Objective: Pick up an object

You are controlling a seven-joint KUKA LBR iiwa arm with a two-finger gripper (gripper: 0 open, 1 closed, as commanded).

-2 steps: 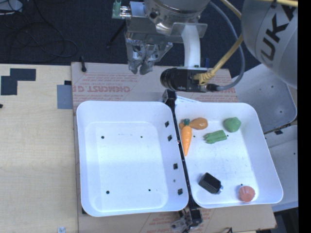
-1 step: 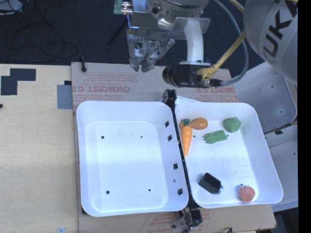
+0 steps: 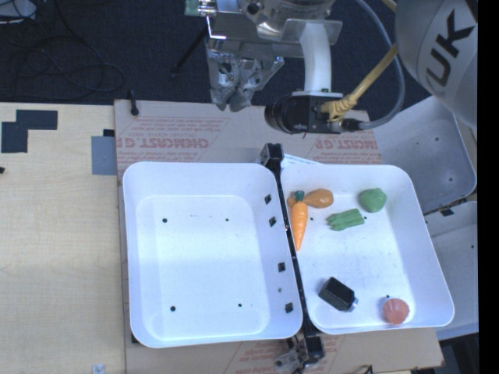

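Note:
The right bin (image 3: 425, 232) holds several small objects. An orange carrot (image 3: 299, 223) lies along its left wall, with an orange-brown oval piece (image 3: 319, 199) touching its top end. A green round piece (image 3: 373, 199) and a green elongated piece (image 3: 345, 220) sit at the back of the bin. A black block (image 3: 337, 294) and a pinkish-red ball (image 3: 395, 310) rest near the front. My gripper (image 3: 231, 98) hangs high above the cardboard behind the left bin, well away from every object, with nothing seen in it.
The left bin (image 3: 140, 201) stands beside the right one, with a black divider (image 3: 282, 232) along their shared edge. Both bins rest on cardboard (image 3: 171, 135). A black cylinder with a yellow cable (image 3: 300, 115) hangs behind the right bin. The wooden bench top (image 3: 54, 232) stretches left.

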